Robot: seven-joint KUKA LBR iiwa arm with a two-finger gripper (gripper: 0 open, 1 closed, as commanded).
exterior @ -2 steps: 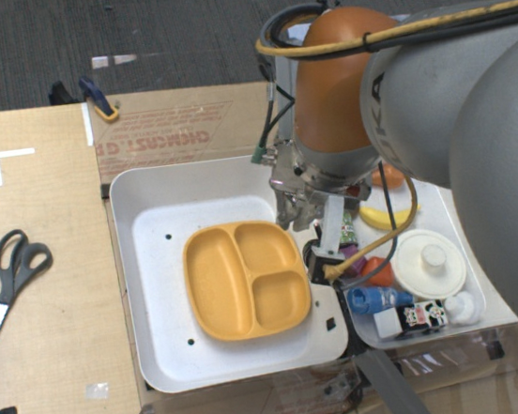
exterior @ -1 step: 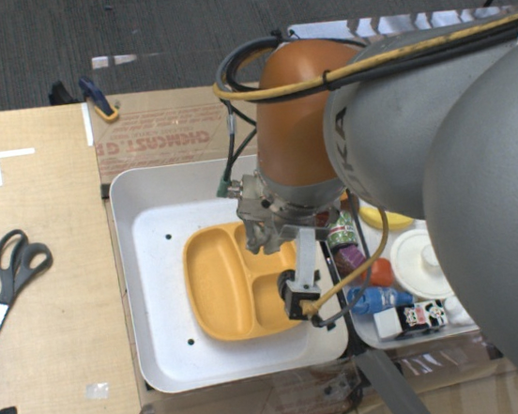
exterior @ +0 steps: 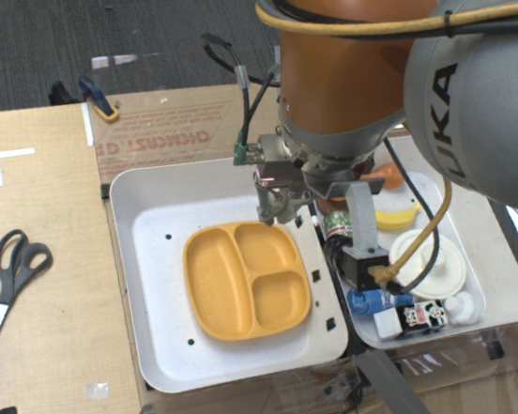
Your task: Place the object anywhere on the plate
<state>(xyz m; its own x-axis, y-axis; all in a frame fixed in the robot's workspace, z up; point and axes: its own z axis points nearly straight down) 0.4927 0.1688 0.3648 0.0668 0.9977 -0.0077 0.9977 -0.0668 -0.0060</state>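
A yellow plate (exterior: 247,279) with three compartments lies in the left white bin (exterior: 147,292), and nothing rests on it. My gripper (exterior: 284,204) hangs just beyond the plate's far right corner, near the wall between the two bins. The big orange and grey wrist above hides most of it. The right bin (exterior: 499,302) holds loose objects: a yellow banana (exterior: 399,218), an orange piece (exterior: 389,175), a green-labelled can (exterior: 337,225), a white round dish (exterior: 434,265), a blue item (exterior: 367,302) and a small black-and-white item (exterior: 426,316).
Scissors (exterior: 10,270) lie on the wooden bench at the left. A cardboard sheet (exterior: 164,133) lies behind the left bin, with a blue and yellow clip (exterior: 98,99) at its far left corner. The arm covers much of the right bin's far side.
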